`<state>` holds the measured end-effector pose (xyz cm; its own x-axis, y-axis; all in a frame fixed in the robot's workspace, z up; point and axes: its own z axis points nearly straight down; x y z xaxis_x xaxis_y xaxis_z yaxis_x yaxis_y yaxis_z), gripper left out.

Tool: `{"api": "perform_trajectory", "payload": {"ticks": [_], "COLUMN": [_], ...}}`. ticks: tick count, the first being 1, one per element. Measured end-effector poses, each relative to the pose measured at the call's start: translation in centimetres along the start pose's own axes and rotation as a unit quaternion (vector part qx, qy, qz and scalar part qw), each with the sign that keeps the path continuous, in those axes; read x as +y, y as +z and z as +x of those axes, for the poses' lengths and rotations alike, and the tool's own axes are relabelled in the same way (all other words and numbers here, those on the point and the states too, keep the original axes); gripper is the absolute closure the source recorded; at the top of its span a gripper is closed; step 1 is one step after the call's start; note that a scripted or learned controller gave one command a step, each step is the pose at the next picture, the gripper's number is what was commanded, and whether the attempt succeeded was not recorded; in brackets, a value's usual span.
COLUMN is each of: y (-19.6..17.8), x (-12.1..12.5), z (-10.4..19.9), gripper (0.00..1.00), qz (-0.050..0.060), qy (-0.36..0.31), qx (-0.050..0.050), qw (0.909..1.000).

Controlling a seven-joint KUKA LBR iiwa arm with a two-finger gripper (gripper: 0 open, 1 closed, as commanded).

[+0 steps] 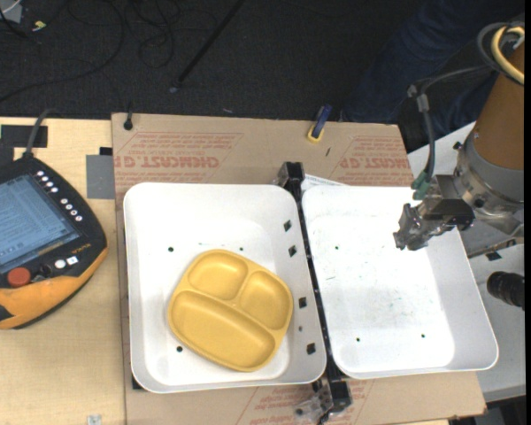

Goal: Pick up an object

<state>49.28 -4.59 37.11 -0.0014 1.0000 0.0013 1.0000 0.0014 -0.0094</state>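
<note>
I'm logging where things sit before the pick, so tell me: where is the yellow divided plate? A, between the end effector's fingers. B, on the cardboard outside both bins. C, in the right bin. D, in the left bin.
D: the yellow divided plate lies flat on the floor of the left bin, while the end effector is over the right bin, apart from the plate.

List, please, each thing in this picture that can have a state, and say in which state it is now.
Yellow divided plate: lying flat in the left bin, right way up, untouched.
Left bin: holds the plate.
Right bin: the gripper is over its upper right part.
Gripper: above the right bin, nothing visible between its fingers.
Teach pendant: lying on the bench left of the bins, screen lit.
</note>
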Motion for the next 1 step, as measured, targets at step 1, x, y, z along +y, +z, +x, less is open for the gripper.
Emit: {"api": "perform_trajectory", "payload": {"ticks": [1], "y": [0.21], "x": [1.08], "z": [8.42], "gripper": [1.0], "qz": [-0.003], "qy": [-0.004], "qx": [0.0], "qw": [1.0]}}
